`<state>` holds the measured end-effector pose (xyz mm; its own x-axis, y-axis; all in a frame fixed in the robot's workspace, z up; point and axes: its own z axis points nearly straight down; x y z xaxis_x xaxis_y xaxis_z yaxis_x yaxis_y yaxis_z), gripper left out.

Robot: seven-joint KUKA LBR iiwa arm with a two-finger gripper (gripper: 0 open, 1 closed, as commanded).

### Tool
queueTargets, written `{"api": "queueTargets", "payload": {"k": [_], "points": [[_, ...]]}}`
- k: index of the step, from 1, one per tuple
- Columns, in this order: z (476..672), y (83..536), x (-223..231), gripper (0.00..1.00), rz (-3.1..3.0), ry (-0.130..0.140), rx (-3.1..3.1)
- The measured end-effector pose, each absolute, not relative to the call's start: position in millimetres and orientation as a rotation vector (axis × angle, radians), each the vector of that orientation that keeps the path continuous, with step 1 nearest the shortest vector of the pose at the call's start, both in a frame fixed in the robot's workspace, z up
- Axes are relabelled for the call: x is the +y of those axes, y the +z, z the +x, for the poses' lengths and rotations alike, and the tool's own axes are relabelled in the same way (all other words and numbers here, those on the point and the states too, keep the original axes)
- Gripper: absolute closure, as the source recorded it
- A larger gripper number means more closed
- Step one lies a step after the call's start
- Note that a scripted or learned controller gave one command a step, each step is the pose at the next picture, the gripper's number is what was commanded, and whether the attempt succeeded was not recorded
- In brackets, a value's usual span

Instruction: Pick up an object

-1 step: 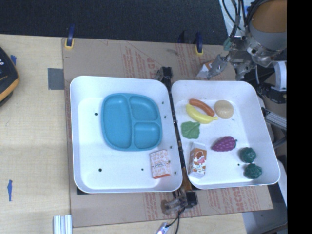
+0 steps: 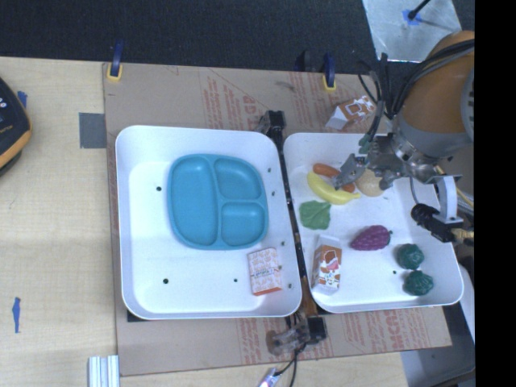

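The right bin point(image 2: 379, 297) holds a yellow banana point(image 2: 329, 190), an orange sausage-like piece point(image 2: 326, 169), a green leaf point(image 2: 315, 214), a purple grape bunch point(image 2: 370, 238), two dark green pieces point(image 2: 409, 255) point(image 2: 418, 282) and a small carton point(image 2: 327, 266). My gripper point(image 2: 352, 174) hangs low over the bin's back part, right at the banana's right end and the orange piece. A beige round item point(image 2: 372, 186) lies just under the wrist. I see nothing lifted off the bin floor.
The left bin point(image 2: 129, 216) carries a blue divided plate point(image 2: 218, 200) and a small carton point(image 2: 264, 270) at its front right. A snack packet point(image 2: 352, 113) lies on the cardboard behind the right bin. A black-and-yellow device point(image 2: 10, 127) sits at the far left.
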<state>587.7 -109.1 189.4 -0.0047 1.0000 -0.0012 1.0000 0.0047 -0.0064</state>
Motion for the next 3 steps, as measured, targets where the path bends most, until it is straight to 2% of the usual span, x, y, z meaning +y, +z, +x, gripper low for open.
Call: {"api": "queueTargets", "payload": {"k": [1,2,3], "points": [[631.4,105.3,-134.7,0.0,-2.222,-0.003,-2.228],[644.7,92.9,-99.2,0.0,-2.214,0.004,-2.228],[644.6,103.1,-100.4,1.0,-2.212,0.007,-2.229]]}}
